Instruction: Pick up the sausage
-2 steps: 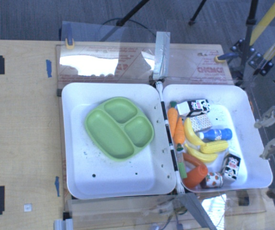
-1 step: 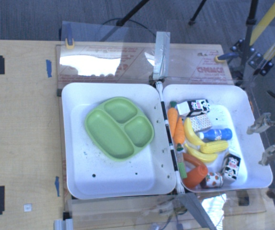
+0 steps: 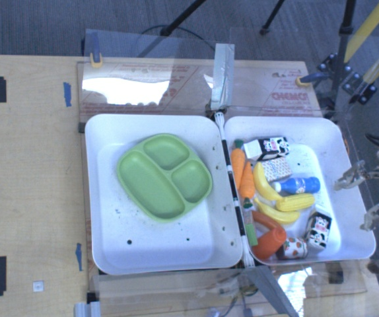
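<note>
Sausage [image 3: 269, 233] lies in the view's right-hand bin [image 3: 349, 238], near its front-left corner. It is crowded by a banana [image 3: 288, 203] and a small carton [image 3: 294, 247]. A grasp here could catch a neighbour or slip off. I cannot tell the gripper's state.

glossy plastic sausage [image 3: 269, 238], wooden bench [image 3: 31, 177]

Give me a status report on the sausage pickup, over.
Sausage lying in right bin, near corner by the divider, not lifted. Banana crowds its far side, spotted toy against its right.
</note>
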`<state>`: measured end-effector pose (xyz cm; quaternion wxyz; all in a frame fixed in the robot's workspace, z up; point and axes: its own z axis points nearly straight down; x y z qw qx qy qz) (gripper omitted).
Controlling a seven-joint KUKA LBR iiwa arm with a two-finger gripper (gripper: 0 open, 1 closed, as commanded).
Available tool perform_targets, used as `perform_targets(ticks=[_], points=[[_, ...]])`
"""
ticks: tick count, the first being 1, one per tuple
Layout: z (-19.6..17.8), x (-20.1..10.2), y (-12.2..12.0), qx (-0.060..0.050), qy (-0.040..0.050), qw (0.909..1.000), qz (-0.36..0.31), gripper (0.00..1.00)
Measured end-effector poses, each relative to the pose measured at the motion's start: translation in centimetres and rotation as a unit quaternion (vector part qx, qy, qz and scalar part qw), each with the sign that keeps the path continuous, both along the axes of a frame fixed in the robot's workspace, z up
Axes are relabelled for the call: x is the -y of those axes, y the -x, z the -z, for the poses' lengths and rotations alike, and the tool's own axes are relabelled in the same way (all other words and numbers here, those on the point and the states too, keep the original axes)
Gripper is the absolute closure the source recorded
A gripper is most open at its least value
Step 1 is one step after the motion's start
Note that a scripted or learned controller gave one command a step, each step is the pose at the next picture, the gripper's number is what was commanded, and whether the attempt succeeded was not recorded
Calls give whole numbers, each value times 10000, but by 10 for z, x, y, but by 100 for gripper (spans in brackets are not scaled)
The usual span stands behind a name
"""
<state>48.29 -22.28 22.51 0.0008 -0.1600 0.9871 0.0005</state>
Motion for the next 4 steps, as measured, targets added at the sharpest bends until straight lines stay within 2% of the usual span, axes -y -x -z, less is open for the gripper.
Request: perform_targets(ticks=[1, 4], points=[[-48, 0, -7, 31, 14, 9827, -1853, 0], [-48, 1, -7, 29, 14, 9826, -1855, 0]])
